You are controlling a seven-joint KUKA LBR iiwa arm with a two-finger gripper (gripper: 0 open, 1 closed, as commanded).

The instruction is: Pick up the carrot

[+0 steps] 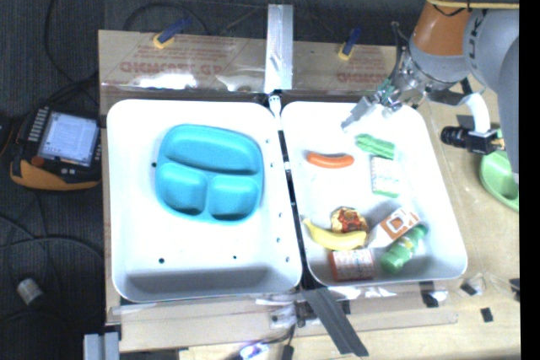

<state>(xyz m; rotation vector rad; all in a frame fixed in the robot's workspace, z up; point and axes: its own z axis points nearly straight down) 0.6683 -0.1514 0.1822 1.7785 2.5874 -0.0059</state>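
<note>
The carrot [329, 159] lies flat in the upper half of the right bin [439, 181], near the bin's left wall, with nothing touching it. Just to its right sit a green packet [375, 146] and a pale box [386, 178]. Lower in the same bin are a banana [333, 235], a red wrapped item [349, 219], an orange carton [399, 224], a green bottle [402, 249] and a can [350, 265]. The gripper [364, 109] hangs above the bin's upper edge, up and to the right of the carrot, apart from it; whether it is open or closed cannot be told. The left bin [135, 249] holds a blue 3-part tray [207, 173].
</note>
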